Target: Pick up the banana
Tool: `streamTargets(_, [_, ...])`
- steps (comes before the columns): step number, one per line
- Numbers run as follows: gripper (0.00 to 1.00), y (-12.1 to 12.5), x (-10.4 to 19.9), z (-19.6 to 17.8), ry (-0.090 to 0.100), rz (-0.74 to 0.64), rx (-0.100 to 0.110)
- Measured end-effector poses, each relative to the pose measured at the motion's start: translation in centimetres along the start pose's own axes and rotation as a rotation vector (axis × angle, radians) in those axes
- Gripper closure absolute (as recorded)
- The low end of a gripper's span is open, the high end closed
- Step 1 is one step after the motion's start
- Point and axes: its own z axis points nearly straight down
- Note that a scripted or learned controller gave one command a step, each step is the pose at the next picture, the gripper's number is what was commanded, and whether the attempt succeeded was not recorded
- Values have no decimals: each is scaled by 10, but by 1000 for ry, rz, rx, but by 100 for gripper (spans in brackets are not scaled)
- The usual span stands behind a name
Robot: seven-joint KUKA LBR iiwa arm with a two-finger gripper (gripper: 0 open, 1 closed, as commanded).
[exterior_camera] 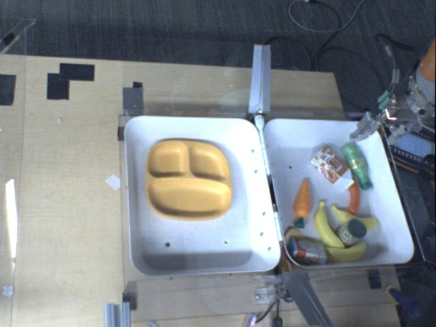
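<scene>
The banana (326,226) is a yellow curved bunch lying in the front part of the right bin (395,203). A dark round-topped bottle (352,231) rests on it, and a can (306,250) lies against its front left end. My gripper (365,129) hangs over the bin's far right corner, well behind the banana and apart from it, just beyond a green bottle (357,164). Nothing shows in the gripper.
The right bin also holds an orange carrot (302,197), a small red-orange piece (353,197) and a red-and-white snack packet (329,165). A yellow compartment plate (189,178) sits in the left bin (136,244). A metal divider (259,80) rises between the bins at the back.
</scene>
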Motion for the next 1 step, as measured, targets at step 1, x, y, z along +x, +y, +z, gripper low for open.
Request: streamTargets(1, [0,1,27,-46,0,253,-1])
